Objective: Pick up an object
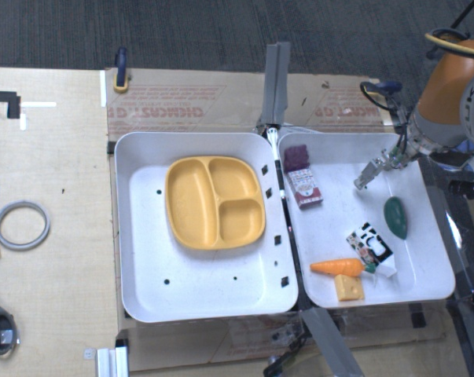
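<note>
The gripper (362, 184) hangs over the far part of the right bin (433, 293), holding nothing; whether its tips are apart or together cannot be told at this size. Judged step: approach, with no object yet chosen or contacted. Nearest candidates are the dark green object (395, 217) just near-right of the tip and the small red-and-white carton (306, 188) to its left; the next move calls for centring over one and descending. Count in the right bin: one purple item (296, 156), one carton, one green object, one black-and-white packet (370, 247), one carrot (338, 267), one yellow wedge (349, 288). The left bin (134, 273) holds one yellow divided plate (215, 203).
</note>
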`<state>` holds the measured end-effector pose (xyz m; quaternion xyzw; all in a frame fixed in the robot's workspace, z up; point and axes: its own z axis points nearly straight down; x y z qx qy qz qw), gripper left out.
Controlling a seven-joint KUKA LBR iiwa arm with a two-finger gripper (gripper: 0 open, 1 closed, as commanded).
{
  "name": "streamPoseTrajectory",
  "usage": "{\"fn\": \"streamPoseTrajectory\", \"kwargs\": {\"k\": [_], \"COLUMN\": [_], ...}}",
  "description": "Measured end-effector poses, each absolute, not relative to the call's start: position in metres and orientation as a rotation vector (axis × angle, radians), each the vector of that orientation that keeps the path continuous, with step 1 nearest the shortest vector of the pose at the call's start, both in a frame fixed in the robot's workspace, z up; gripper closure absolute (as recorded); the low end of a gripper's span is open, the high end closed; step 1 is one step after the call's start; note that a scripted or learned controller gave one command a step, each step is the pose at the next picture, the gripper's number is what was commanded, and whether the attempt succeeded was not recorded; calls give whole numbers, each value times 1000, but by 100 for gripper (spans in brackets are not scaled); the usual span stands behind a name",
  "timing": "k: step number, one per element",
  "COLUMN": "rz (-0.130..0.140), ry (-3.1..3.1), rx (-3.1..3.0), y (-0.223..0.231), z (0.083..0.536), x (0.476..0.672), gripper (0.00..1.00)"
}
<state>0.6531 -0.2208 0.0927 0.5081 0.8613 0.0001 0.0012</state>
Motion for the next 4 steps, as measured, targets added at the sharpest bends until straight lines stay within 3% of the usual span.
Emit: {"fn": "streamPoseTrajectory", "kwargs": {"k": [1, 2, 3, 4], "rz": [-1, 0, -1, 1], "ry": [2842, 2830, 2887, 2841], "rx": [1334, 1350, 1233, 1335], "y": [-222, -222, -222, -221], "z": [92, 112, 92, 103], "x": [589, 657, 605, 583], "gripper": [0, 0, 0, 0]}}
